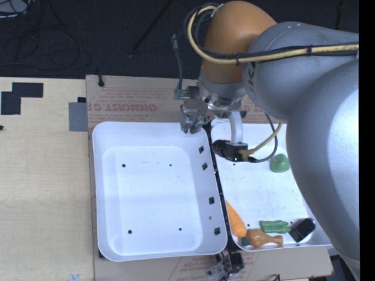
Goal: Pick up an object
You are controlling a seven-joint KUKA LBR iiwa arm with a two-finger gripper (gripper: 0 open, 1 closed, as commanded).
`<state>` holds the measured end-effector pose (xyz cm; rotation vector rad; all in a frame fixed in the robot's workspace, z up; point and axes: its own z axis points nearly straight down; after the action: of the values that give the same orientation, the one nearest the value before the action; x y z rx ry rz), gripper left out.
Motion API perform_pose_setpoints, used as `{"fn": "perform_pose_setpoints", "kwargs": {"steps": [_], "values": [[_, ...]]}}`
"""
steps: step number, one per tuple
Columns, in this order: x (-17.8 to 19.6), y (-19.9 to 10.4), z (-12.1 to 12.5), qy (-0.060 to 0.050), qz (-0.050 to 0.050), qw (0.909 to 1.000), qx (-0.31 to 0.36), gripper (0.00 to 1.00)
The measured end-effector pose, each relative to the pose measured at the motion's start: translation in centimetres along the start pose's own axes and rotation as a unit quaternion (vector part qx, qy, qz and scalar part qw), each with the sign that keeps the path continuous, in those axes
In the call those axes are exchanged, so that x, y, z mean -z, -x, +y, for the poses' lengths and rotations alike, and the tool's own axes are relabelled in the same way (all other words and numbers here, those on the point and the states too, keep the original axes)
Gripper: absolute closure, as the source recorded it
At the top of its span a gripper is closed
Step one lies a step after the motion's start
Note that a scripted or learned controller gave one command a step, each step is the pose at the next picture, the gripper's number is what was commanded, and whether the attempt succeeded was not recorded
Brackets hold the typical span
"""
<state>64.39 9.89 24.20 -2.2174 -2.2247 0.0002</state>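
Grey arm link (328,139) bulked nearest the camera, covering much of the right bin (263,198). Wrist with orange band (234,31) sat above the far end of the divide between bins. Gripper (192,123) hung at the far rim of the left bin (105,157), just beside the shared wall; fingers too small and dark against the cardboard to read, cannot tell if apart or together. Nothing seen between them.

Candidate objects all lay in the right bin: green round piece (279,163) near the far-right side, orange carrot-like piece (235,218) against the shared wall at the near end, green flat piece (273,226), tan piece (262,237) and black block (301,229) clustered at the near rim. All were well apart from the gripper, toward the near-right of it.

Judgement: step in hand looked like approach, no grasp yet. To do it well, the gripper would need to cross into the right bin, pick an isolated target — the green round piece stood alone — and descend centred. Carrot piece risky, hugging the wall. Desk (41,186) lay bare to the left.
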Motion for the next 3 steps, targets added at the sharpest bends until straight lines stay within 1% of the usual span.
{"fn": "perform_pose_setpoints", "kwargs": {"steps": [1,2,3], "values": [[-2.8,-4.9,-0.1,-0.003,0.0,1.0,0.001,1.0],[-1.8,-7.2,0.0,-0.001,0.0,1.0,-0.001,1.0],[-1.3,-11.7,-3.7,-0.003,0.0,1.0,0.0,1.0]]}}
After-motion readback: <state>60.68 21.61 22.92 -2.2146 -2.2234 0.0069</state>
